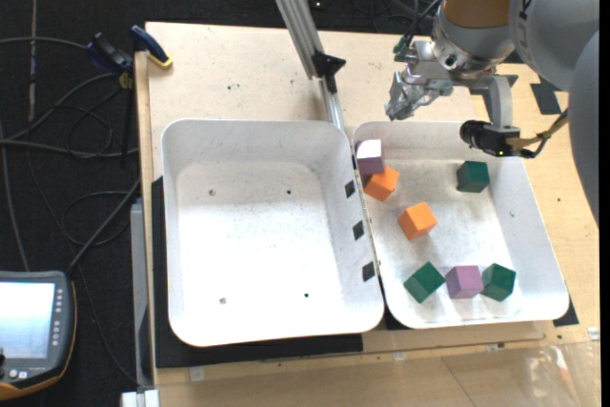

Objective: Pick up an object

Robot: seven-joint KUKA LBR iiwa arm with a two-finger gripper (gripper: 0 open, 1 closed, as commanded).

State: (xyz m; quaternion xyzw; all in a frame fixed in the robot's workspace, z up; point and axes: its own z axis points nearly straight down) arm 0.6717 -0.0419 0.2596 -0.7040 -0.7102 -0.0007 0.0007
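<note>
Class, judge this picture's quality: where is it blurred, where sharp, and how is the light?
Camera view: the gripper is smeared by blur, so its fingers are unreadable; the blocks, such as the orange block, are sharp; light is even and soft, with faint shadows under blocks; the left bin looks bright without harsh glare.

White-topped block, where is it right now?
In the camera view, the white-topped block sits in the right bin, in its far left corner against the divider, touching an orange cube just in front.
</note>
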